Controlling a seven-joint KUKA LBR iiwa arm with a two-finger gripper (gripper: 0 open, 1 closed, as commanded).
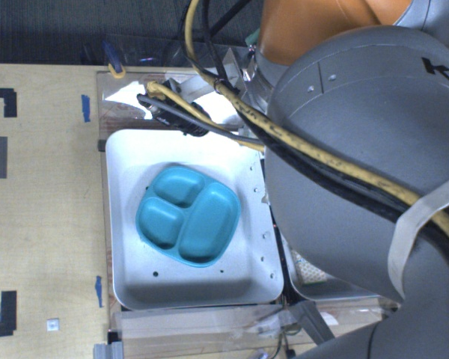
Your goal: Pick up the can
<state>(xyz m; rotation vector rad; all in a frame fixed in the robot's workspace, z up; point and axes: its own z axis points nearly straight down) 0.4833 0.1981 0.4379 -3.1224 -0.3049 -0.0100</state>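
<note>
The grey arm point(359, 148) with its orange band point(322, 10) covers the right half of the view, over the right bin. Its bulk hides the gripper and whatever lies in that bin. The left white bin point(127, 275) holds a blue divided plate point(188, 214) with three compartments, lying flat at its middle. I see no can.
Yellow and black cables point(232, 103) run from the arm across the back rim of the left bin. A corner of the right bin point(314, 275) peeks out under the arm. The tan bench top point(45, 200) lies to the left, with black and blue tape marks.
</note>
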